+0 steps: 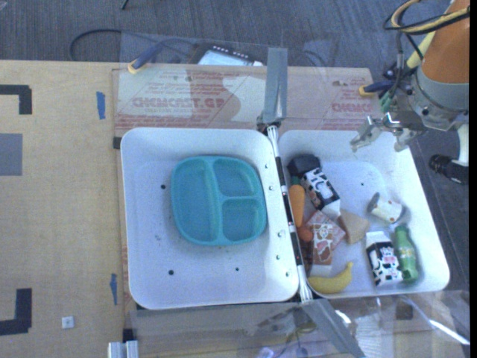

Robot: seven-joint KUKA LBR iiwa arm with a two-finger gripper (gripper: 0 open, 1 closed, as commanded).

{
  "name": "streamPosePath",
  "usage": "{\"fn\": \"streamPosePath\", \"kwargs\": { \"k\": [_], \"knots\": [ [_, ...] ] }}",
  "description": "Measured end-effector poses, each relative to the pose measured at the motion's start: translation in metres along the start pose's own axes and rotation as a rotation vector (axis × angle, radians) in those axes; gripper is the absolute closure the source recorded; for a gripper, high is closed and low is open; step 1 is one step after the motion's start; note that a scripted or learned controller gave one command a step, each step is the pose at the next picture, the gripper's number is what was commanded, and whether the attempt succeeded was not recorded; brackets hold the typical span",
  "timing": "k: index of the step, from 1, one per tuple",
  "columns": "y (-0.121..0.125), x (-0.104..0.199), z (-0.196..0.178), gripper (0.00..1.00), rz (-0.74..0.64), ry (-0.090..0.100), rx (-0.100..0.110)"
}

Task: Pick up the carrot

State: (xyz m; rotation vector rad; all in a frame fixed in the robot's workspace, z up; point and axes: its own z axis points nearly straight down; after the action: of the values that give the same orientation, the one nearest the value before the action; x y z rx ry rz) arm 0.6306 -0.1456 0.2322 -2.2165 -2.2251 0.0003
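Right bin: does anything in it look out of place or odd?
Nothing looks spilled or damaged. The carrot lies pressed against the right bin's left wall, crowded by cartons. The gripper hovers above the bin's far right corner.

I see the slim orange carrot (297, 202) lying against the right white bin's (417, 192) left wall; the open two-finger gripper (381, 134) hovers over its far-right corner.
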Motion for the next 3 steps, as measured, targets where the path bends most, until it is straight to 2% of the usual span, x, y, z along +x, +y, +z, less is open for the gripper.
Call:
{"fn": "streamPosePath", "kwargs": {
  "k": [1,2,3],
  "knots": [
    [-0.023,0.024,0.083,0.0,-0.782,0.0,-0.003],
    [-0.04,0.047,0.139,0.0,-1.002,-0.01,-0.013],
    [0.025,0.029,0.139,0.0,-1.006,-0.001,-0.007]
  ]
}}
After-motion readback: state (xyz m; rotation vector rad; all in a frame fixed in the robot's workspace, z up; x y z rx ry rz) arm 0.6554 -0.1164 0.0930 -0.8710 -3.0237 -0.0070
